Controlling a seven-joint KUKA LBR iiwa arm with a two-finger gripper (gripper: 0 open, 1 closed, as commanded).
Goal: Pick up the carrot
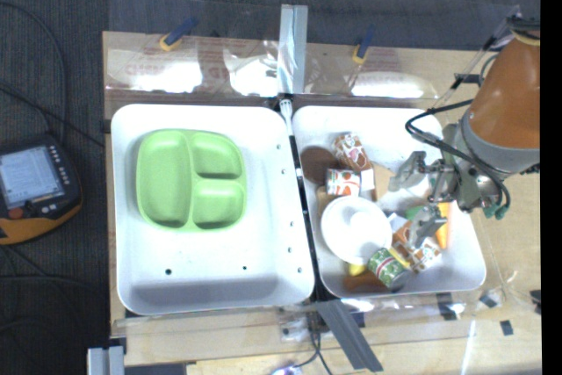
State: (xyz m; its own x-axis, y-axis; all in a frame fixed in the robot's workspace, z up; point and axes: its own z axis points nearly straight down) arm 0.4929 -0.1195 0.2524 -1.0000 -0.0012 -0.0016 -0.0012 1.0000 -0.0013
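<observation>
The carrot (443, 224) is a small orange piece lying near the right wall of the right bin (386, 120), partly hidden by the gripper's hardware. My gripper (419, 196) hangs low over the right side of that bin, with its fingers spread apart. One finger (407, 170) points up-left and the other (428, 220) sits right beside the carrot, on its left. Nothing shows between the fingers. The arm's orange band (516, 92) is above the bin's right rim.
The right bin is crowded: a white bowl (354, 224), printed cans (349, 151) (344, 183), a green can (384, 266), another can (420, 250) just below the carrot, and a brown item (314, 161). A green divided plate (189, 178) lies in the left bin (211, 277).
</observation>
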